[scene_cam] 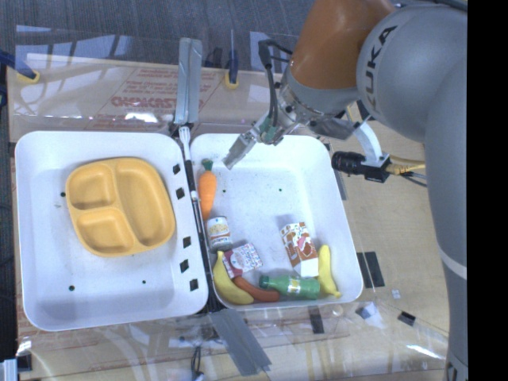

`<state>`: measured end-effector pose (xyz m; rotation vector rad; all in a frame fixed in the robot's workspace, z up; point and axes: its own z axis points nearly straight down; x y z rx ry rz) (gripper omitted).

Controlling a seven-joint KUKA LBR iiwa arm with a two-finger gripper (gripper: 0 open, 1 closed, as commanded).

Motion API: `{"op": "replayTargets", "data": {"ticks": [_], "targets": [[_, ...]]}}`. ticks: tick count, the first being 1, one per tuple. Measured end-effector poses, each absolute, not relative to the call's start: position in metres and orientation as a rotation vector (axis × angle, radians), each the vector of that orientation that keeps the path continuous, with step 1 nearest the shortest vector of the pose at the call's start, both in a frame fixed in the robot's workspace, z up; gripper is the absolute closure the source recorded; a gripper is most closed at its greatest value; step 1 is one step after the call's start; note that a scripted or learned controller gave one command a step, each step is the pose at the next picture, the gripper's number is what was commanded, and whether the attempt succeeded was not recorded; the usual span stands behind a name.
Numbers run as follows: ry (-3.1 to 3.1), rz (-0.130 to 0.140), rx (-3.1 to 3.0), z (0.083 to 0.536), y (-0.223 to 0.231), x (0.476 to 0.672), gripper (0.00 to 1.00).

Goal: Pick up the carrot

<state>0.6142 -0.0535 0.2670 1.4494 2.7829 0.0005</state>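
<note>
The carrot (206, 192) is orange with a green top. It lies lengthwise against the left wall of the right bin (279, 182), near the bin's back-left corner. My gripper (230, 159) hangs over that corner, slanting down and to the left from the wrist. Its tip shows as one narrow blade, shut with nothing in it, just up and to the right of the carrot's green top. It stands apart from the carrot.
The left bin (48, 292) holds a yellow divided plate (119, 205). Along the right bin's front lie a small jar (219, 232), a red-white packet (244, 257), a banana (222, 284), a red sausage (255, 290), a green bottle (290, 286), a carton (298, 244) and a second banana (325, 271).
</note>
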Motion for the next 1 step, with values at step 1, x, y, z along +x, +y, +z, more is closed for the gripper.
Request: {"op": "replayTargets", "data": {"ticks": [1], "targets": [[2.637,-0.002,1.71,0.1907,-0.0046,0.6321,0.0]]}}
